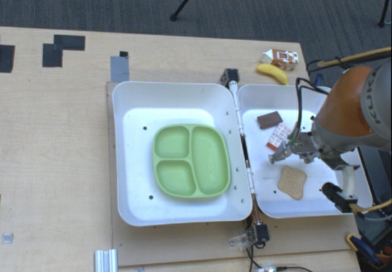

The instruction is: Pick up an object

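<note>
Fingers (279,155): dark metal tips sit low in the right bin (257,200), pointing left. Open/closed state can't be told from this angle; nothing visible between them. Gripper (283,153) hangs off the grey arm w/ orange band (343,105), which enters from the right edge and covers the right part of that bin.

Right bin contents:
- Toast slice (292,182), tan, lying flat on the bin floor, just near of the gripper tips. Not touching them as far as can be seen.
- Red-and-white packet (278,136), tilted, just far-left of the tips; approx. touching or very close, can't tell which.
- Brown rectangular block (269,120), flat, far side of the packet, near the bin's far-left area.

Left bin (131,203): holds a green divided plate (191,162), 3 compartments, lying flat approx. centre of the bin floor.

Bench (55,160), light wood, outside the bins:
- Banana (272,72), yellow, on the bench beyond the right bin's far edge.
- Small carton (282,56), white/orange, just far of the banana, approx. touching it.
- Black tape patches (61,49) at the far-left of the bench.

Black clamp (230,76) sits at the far end of the seam between the two bins.
</note>
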You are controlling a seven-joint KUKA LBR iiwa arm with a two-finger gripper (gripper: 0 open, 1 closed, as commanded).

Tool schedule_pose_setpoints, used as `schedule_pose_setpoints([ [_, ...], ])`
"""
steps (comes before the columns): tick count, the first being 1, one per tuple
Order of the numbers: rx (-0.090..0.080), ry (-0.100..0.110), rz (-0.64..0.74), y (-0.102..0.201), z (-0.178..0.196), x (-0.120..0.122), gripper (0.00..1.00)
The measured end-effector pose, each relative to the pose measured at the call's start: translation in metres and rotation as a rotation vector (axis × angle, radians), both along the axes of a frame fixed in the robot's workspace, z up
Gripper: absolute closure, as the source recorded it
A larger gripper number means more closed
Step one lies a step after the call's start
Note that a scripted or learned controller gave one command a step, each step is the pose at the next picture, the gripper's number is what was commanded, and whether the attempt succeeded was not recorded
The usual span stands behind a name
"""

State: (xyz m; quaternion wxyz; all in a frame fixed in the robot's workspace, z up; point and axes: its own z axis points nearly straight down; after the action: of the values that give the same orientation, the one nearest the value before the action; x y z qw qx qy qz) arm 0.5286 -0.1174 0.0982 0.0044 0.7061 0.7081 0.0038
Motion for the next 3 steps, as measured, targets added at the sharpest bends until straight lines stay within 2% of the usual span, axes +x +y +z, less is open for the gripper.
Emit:
schedule_pose_setpoints([
  [1, -0.002, -0.001, -0.003, 0.030, -0.011, -0.039, 0.00],
  [2, -0.002, -0.006, -0.002, 0.031, 0.000, -0.037, 1.00],
  [3, -0.002, -0.005, -0.001, 0.031, 0.000, -0.037, 0.00],
])
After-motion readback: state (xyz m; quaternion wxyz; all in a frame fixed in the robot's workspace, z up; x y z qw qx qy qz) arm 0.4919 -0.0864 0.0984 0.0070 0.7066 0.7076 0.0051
